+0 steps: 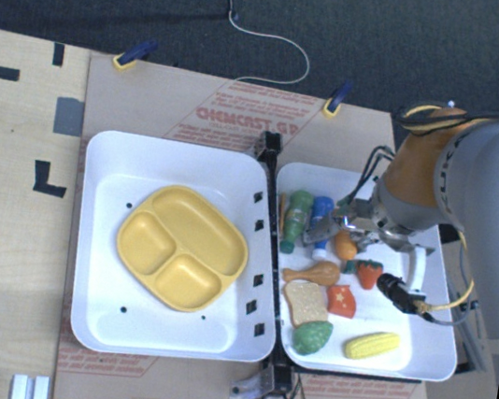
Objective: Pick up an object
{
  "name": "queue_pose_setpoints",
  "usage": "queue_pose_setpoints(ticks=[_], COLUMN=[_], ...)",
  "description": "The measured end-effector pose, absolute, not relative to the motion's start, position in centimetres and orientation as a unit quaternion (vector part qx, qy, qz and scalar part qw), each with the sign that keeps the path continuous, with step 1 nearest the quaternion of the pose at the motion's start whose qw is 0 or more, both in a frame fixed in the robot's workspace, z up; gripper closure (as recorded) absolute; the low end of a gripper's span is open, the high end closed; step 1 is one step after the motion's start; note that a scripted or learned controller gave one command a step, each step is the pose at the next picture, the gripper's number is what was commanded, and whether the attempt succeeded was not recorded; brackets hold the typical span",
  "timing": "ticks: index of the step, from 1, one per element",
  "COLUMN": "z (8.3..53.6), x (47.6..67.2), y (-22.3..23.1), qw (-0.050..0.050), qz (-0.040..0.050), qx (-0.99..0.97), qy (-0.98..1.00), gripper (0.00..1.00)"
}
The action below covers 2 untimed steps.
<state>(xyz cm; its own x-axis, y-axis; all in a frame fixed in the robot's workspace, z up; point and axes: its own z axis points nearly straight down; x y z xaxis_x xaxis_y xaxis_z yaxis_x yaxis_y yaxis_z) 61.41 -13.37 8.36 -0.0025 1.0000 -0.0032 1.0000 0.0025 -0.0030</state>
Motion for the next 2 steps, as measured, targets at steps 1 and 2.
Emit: queue_pose_setpoints(ticks=[1,2], z=[9.4,13.9], x=[61.4,60.7], y=[-13.3,-13.2], qw=[-0.002,0.001], qz=[-0.0027,0.0007], qx=[0.706,0.707], qy=[0.708,0.707], gripper=[1.00,1.00])
